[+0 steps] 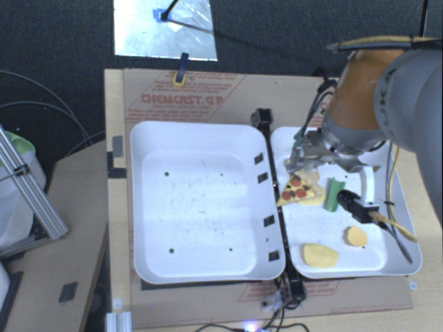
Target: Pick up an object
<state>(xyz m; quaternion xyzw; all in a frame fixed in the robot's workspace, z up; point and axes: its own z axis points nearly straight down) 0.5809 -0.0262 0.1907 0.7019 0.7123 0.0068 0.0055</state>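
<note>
Gripper (298,162) sits over the flat yellow triangular pizza-slice toy with red dots (299,190) in the right white bin (377,253); cannot tell its grip state. 1 green block (335,194) just beside.

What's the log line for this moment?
gripper: over right bin, at pizza slice | hold: none visible | also in bin: green block, yellow lump, small yellow piece

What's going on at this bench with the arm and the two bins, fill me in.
The grey arm reaches in from the right to pick something up. Its gripper sits low over the right bin, just above a toy pizza slice. Whether it has hold of the slice cannot be made out. A green block, a small yellow piece and a larger yellow piece lie in the same bin.
</note>
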